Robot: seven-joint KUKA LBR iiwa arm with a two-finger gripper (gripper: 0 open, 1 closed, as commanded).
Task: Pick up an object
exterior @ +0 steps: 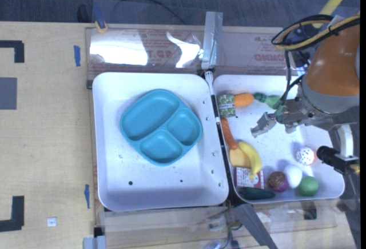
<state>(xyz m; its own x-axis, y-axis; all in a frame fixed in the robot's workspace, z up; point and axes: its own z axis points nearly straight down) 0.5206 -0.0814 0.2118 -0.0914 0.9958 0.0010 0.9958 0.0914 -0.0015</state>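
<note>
The arm (pixel 334 71) reaches in over the right bin (pixel 329 193), and its end effector (pixel 262 125) hangs above a bare patch of that bin's white floor with nothing between its fingers; they look parted a little, narrow rather than wide, though the slant of the view makes the gap hard to judge. Taking the end effector as the landmark, the candidates for picking lie all around it: the carrot (pixel 243 99) and a green-labelled can (pixel 226 104) sit up and to its left, near the bin's far wall, a small green piece (pixel 269 99) lies just above it, a thin orange stick (pixel 229 133) runs along the bin's inner wall to its left, and the banana (pixel 251 156) lies just below and to the left. Further below, along the near wall, are a red-labelled packet (pixel 243 176), a dark green cucumber (pixel 257 192), a purple-brown ball (pixel 278 180), a white egg (pixel 293 176) and a green lime (pixel 309 185), with a spotted white ball (pixel 305 156) down and to its right. The left bin (pixel 106 185), well apart to the left, carries only a blue divided plate (pixel 162 126). This looks like the approach step: no object has been taken yet. The next move calls for choosing one target, likely the banana or the carrot as the nearest, shifting over it, lining the fingers across its narrow side, and descending without nudging its neighbours.
</note>
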